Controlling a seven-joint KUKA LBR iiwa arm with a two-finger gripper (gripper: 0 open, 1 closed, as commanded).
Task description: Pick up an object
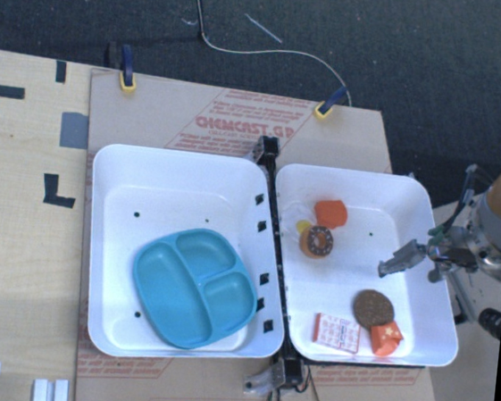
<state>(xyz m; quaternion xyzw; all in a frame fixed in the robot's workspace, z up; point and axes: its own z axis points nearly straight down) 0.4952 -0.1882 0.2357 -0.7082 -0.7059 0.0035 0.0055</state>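
My gripper (414, 261) hangs over the right edge of the right white bin (429, 207), holding nothing; I cannot tell how my fingers stand. Just below and left of me lies a flat brown round cookie (372, 308), touching a small orange-red block (386, 338) beside a pink-and-white packet (337, 332). I judge that cluster risky: closing there could catch two things or skid. Further left sit a sprinkled doughnut (317, 241) and orange lump (331, 213), apart.

Smooth, glossy plastic forms the white bins (101, 250) and blue divided tray (193, 286), on matt brown cardboard (241, 122).
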